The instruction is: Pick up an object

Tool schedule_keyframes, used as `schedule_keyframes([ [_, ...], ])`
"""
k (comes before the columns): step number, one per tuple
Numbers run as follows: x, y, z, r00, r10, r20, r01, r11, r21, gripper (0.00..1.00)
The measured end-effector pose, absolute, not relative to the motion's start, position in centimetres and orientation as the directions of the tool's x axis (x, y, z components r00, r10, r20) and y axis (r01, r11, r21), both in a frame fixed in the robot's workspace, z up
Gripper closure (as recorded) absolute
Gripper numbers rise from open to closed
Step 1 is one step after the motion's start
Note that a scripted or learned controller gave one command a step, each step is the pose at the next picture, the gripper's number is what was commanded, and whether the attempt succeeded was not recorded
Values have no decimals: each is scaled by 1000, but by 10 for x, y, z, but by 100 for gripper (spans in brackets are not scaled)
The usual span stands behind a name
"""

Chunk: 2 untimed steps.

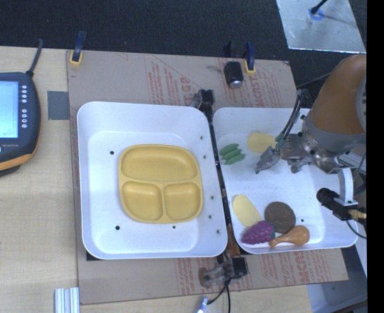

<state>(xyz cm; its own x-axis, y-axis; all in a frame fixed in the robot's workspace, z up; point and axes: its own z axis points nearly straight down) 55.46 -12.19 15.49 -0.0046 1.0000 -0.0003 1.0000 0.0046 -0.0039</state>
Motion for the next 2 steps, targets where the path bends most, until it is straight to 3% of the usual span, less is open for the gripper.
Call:
schedule_keyframes([
  [1, 626, -152, 131, -4, 1000, 0, 1000, 4, -2, 0],
  [2, 656, -139, 92, -4, 1000, 0, 1000, 4, -2, 0],
])
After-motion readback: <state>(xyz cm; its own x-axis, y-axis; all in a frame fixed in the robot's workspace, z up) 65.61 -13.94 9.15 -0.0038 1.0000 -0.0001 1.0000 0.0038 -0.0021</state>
